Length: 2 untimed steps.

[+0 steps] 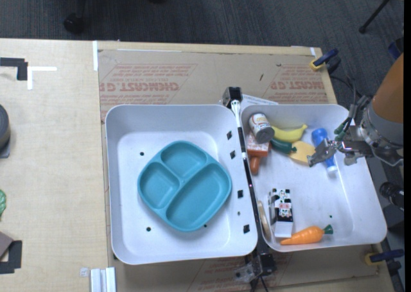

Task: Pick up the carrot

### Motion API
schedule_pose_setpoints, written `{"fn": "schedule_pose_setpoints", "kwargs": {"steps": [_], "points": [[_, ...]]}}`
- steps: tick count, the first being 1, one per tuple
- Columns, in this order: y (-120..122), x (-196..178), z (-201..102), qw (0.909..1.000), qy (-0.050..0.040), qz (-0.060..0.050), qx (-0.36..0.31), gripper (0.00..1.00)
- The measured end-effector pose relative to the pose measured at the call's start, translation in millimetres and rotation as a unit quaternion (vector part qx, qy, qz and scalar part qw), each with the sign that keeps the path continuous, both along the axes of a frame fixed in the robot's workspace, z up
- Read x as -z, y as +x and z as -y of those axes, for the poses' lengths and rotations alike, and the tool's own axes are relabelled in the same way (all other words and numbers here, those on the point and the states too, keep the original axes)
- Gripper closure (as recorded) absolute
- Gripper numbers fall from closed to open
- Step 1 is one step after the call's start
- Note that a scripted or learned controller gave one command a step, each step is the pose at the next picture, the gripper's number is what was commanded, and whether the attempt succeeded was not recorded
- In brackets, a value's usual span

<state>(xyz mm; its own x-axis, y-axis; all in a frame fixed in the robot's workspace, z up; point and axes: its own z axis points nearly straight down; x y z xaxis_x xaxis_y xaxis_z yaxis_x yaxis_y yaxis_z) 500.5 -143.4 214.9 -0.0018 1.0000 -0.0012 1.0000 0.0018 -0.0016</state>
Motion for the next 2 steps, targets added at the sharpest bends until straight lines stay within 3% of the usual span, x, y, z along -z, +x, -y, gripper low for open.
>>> {"fn": "schedule_pose_setpoints", "kwargs": {"steps": [1, 2], "points": [[-20.9, 24.1, -65.9, 0.998, 0.0004, -0.001, 0.064, 0.0], [-21.5, 23.9, -115.8, 0.992, 0.0003, 0.0, 0.127, 0.0]]}}
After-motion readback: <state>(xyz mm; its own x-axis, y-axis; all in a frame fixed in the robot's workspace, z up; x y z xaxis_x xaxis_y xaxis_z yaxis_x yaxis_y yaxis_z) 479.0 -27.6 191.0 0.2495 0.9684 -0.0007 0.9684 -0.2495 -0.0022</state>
